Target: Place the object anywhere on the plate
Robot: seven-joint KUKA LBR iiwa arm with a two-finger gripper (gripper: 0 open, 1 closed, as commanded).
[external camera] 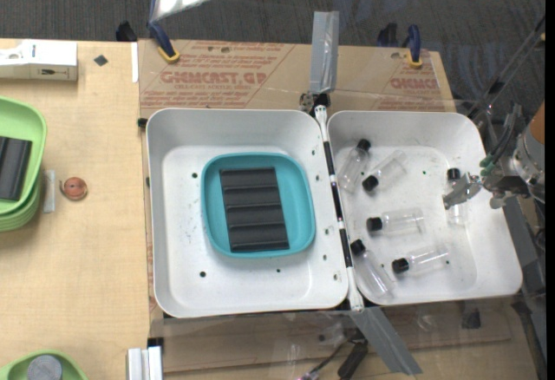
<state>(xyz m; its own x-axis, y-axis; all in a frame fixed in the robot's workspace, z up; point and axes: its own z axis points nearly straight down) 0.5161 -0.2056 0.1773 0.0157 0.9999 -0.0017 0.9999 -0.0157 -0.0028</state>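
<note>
Two white bins [165, 222] side by side; one teal plate [212, 213] in the left bin, bearing one black ridged block [253, 208]; six clear vials with black caps [395, 222] in the right bin; two clamps [162, 42] on the cardboard.

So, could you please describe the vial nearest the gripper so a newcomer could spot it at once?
Look in the right white bin, at its right edge by the gripper. The vial there stands roughly vertical in the view, black cap at top, while the other vials lie further left.

Green tray [19, 163], orange disc [75, 188]
</note>
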